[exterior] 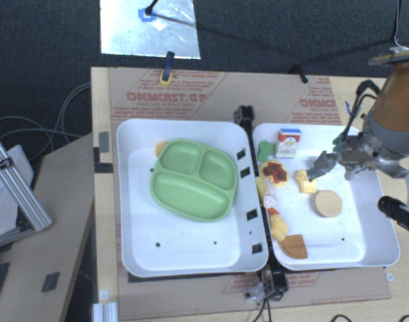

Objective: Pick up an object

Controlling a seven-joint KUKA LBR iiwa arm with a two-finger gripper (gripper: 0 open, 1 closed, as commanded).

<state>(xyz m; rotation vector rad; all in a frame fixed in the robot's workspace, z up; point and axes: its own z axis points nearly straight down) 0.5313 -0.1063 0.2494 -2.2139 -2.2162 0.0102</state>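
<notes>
Tool (318,168): over the right bin (372,247), tip just above a yellow block (305,182); grip state cannot be told. Block: small, squat, long axis unclear. Round tan piece (328,203): just below the tool. Arm (392,123): enters from the right, slanting down-left.

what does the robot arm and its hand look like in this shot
The arm comes in from the right: a rounded orange-brown band above a grey wrist section. Dark cables loop along its left side near the wrist. Below that sits a grey metal hand with slim dark fingers, built from blocky angular parts. A separate black cylindrical piece juts out lower down by the bin's right edge.
</notes>
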